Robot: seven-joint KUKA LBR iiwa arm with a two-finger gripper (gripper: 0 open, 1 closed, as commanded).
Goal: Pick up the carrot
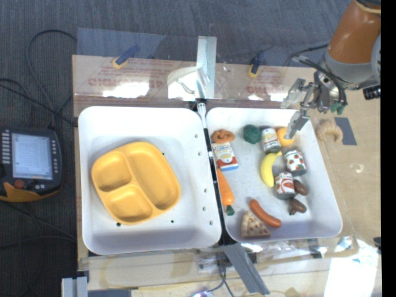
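Observation:
The carrot (225, 189) is orange with a green end. It lies lengthwise against the left wall of the right bin (328, 212), its green end toward the front. My gripper (295, 111) hangs over the back right corner of that bin, well to the right of the carrot and farther back. It is open and holds nothing. One finger (297, 124) points down toward a small orange item (284, 135).
The right bin also holds a banana (267, 169), a sausage (265, 213), a pizza slice (253, 228), several small cans (294, 161), a green item (252, 133) and a small carton (226, 156) just behind the carrot. A yellow divided tray (135, 181) sits in the left bin (93, 240).

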